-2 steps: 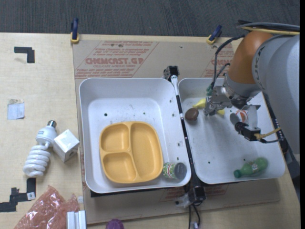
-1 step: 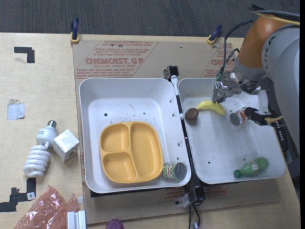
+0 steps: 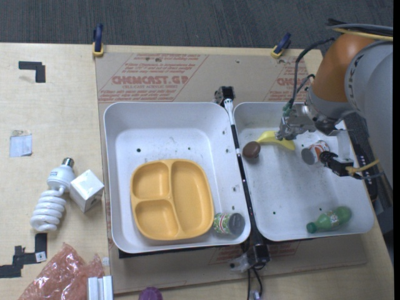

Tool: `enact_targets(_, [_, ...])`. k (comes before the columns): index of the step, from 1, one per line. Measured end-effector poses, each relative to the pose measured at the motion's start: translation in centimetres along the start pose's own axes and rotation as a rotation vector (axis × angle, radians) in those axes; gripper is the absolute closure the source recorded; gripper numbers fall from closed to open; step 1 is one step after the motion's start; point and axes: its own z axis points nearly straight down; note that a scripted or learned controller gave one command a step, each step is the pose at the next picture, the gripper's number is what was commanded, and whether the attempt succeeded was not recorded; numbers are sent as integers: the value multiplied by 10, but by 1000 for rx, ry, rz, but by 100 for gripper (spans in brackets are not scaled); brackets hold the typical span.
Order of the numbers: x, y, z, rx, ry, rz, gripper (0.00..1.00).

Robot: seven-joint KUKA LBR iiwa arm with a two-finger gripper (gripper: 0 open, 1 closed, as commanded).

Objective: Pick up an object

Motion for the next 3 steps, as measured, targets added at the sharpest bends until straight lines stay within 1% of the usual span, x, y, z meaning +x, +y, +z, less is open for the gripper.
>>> enact_targets(1, [-77, -10, -43, 31, 4, 3, 0])
enact_targets(2, [-88, 17, 13, 31, 3, 1, 0])
enact_targets(3, [-37, 17, 13, 32, 4, 2, 0])
